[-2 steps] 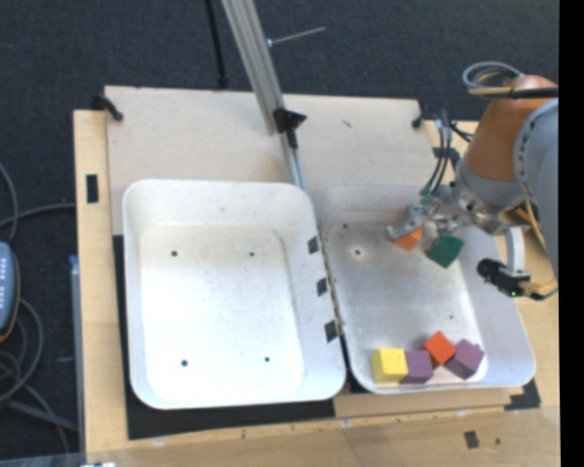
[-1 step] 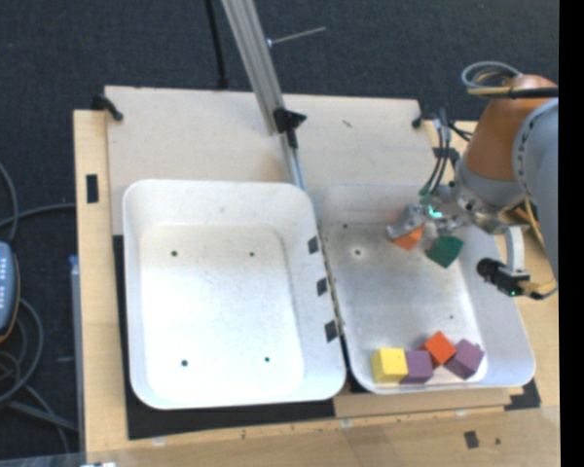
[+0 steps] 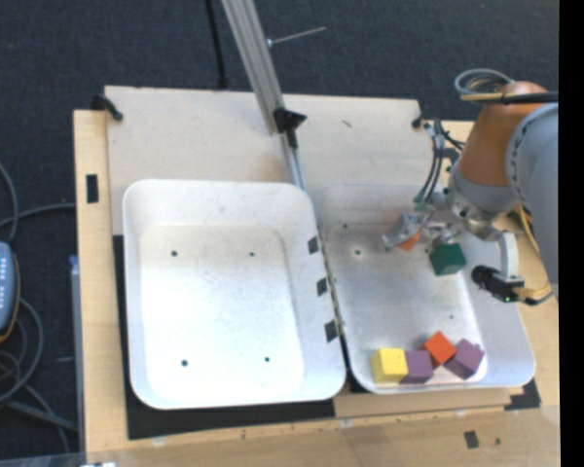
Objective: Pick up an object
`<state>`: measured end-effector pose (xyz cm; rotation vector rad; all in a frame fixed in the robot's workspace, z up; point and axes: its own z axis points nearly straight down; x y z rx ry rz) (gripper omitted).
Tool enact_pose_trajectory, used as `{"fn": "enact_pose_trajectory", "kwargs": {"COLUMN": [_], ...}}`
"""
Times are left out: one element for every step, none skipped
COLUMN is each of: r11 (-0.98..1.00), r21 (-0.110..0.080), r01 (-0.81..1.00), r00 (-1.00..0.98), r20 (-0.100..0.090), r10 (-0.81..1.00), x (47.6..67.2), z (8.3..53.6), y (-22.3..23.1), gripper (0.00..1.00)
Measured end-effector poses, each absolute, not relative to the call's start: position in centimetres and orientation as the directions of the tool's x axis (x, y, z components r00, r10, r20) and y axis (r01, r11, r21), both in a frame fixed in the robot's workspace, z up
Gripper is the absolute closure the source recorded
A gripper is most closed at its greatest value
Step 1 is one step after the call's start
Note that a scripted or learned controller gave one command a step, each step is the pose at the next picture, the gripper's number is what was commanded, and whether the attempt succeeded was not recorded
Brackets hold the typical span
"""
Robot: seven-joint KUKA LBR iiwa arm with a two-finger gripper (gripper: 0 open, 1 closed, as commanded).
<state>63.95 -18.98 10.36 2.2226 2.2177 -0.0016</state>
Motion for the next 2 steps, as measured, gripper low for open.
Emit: {"fn": "enact_pose_trajectory", "kwargs": {"r11": [0.006, 0.007], "r21": [0.005, 0.004], "r01": [1.000, 1.000], "r00": [-0.006, -0.007], "r20": [-0.002, -0.006], "r10": [1.000, 1.000], "x": [67.9, 67.8], "z": [9.8, 11.0], "y": [-15.1, -15.5], "gripper": [0.00, 1.00]}}
